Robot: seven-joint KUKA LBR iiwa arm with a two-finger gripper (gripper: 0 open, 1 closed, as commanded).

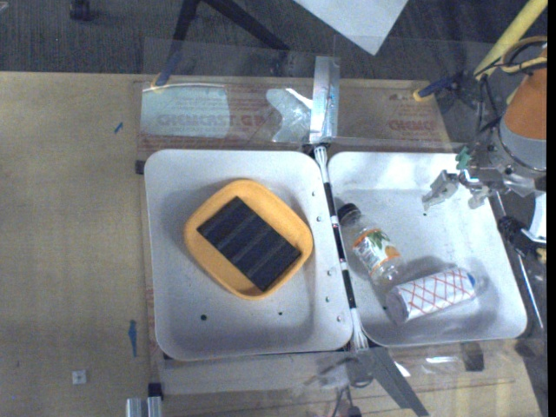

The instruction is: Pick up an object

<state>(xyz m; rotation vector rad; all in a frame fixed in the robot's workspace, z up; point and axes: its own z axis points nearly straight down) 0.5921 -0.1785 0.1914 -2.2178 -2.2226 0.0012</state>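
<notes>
A tan wooden desk (69, 233) carries two shallow white bins side by side, touching along their inner edges. The left bin (174, 320) and the right bin (495, 311) sit toward its far side.

- Left bin (174, 320): white.
- Right bin (495, 315): white.
- Dish (208, 250) in left bin: orange-yellow, holding a dark ribbed panel (249, 243).
- Bottle (373, 252): clear, black cap, label of orange, green and white.
- Cylinder (432, 293): white with red diamond lattice.
- Bench (61, 233): tan.
- Arm (527, 120): grey, orange band.
</notes>
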